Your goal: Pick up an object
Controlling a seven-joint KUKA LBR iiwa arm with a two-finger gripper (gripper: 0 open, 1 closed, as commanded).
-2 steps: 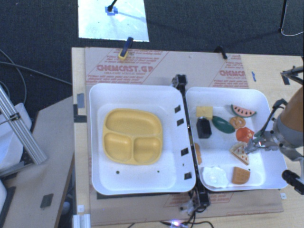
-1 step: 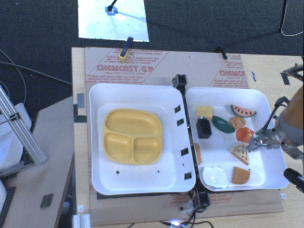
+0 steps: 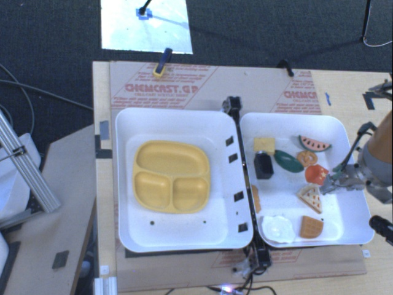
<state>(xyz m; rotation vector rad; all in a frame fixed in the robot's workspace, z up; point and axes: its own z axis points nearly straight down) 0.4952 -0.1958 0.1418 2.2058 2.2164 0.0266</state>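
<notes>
I see the left bin holding a yellow divided plate, its long side running left to right. In the right bin the toy food lies scattered: a yellow cheese block, a black block just nearer, a dark green piece slanting from far-left to near-right, a watermelon slice lying left to right, an orange piece, a red tomato, a pizza wedge, a white disc and a waffle. My gripper sits just right of the tomato and pizza wedge — whether its fingers are apart or together I cannot tell. The bins rest on a brown printed board — dark carpet lies beyond.
</notes>
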